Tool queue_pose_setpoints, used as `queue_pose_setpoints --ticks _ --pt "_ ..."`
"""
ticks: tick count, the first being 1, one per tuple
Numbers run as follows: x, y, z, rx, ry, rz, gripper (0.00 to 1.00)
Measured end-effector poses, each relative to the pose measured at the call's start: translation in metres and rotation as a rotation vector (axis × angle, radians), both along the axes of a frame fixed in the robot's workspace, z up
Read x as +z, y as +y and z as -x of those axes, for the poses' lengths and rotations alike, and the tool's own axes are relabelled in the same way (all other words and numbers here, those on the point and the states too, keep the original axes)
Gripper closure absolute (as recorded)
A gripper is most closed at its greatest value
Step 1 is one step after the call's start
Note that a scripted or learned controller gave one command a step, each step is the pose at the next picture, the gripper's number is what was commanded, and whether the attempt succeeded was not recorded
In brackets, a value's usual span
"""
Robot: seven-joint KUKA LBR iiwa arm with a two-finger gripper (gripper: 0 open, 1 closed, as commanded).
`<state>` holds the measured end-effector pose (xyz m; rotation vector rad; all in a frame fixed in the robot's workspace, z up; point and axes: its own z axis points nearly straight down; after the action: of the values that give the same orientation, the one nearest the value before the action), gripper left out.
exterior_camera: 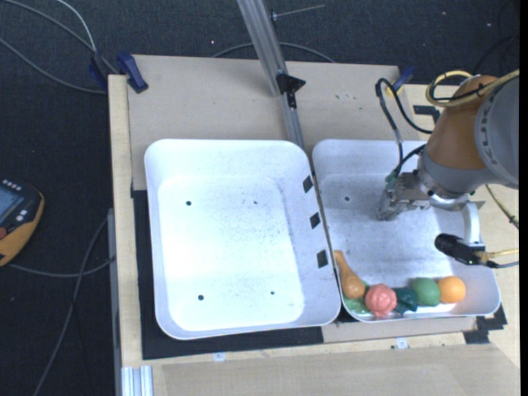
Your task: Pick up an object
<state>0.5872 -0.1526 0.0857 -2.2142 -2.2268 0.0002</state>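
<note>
Bench | right bin: toys along near edge | hand grip state: cannot tell | no legible writing

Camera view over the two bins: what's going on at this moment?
A grey robot arm with an orange band reaches in from the right, its gripper over the bare upper floor of the right bin. Nothing shows between its fingers. The toys all lie along that bin's near edge: a carrot-like piece, a pink ball, a green ball and an orange ball. The gripper is well apart from them, so no pick has been made yet. The left bin sits beside it.
</note>
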Motion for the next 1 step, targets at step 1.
queue_pose_setpoints --ticks 1 --pt "0.0022 0.0728 -0.0145 0.0 -0.002 -0.001 1.0"
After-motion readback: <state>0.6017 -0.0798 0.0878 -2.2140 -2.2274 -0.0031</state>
